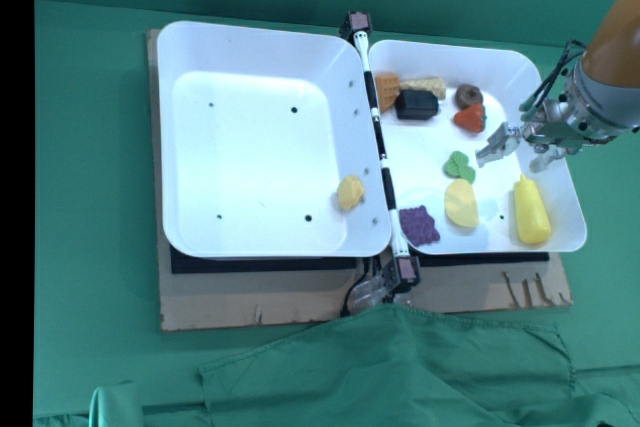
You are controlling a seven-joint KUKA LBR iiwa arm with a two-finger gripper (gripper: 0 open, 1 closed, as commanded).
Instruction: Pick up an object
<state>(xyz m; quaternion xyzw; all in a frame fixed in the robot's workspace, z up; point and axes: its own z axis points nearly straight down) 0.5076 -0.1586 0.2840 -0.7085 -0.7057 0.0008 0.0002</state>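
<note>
Nothing is picked yet: my gripper (505, 143) hangs over the right bin (560, 215), fingers apart and holding nothing, near the red strawberry toy (470, 119) and green piece (460, 166). Descending, closing and lifting remain.

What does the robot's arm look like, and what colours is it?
The arm has a fat orange band up top, then a grey ring below it. Thin dark cables loop down its side. At the end sits a shiny silvery metal gripper with two thin fingers, poking out over the right bin.
</note>
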